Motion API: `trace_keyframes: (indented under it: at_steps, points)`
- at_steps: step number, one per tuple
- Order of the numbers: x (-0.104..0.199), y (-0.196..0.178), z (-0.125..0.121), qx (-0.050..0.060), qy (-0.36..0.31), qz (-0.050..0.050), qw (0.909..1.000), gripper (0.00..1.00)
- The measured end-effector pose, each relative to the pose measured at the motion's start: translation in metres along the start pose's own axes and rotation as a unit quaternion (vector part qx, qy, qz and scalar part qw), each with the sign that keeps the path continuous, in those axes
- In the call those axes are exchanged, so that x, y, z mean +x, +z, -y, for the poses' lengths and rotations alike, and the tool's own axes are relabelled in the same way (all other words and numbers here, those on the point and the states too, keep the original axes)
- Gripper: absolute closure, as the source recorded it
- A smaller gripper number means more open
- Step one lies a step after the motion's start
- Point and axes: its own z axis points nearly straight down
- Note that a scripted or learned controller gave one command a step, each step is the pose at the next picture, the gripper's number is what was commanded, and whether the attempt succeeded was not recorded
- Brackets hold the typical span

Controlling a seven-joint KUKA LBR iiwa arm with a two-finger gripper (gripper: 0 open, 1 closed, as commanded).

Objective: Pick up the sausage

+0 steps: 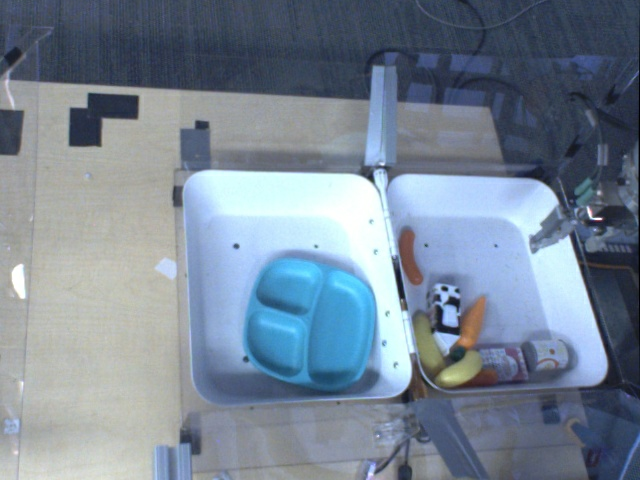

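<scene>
The sausage [408,256], slim and orange-red, lies in the right bin [500,203] close along its left wall, pointing away from the camera. Nothing touches it. My gripper [562,224] is at the bin's right rim, grey and partly cut off by clutter at the view's edge, far to the right of the sausage with bare bin floor between them.
Near the right bin's front lie a black-and-white cow toy [445,303], a carrot [472,320], two bananas [430,342], a small bottle [503,362] and a can [546,354]. A blue divided plate [310,323] sits in the left bin [230,218].
</scene>
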Motion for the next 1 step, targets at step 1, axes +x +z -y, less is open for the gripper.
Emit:
trace_keyframes:
  at_steps: [1]
  points:
    - [0.0323,0.1299,-0.0226,0.001,-0.062,-0.001,0.9981,0.0]
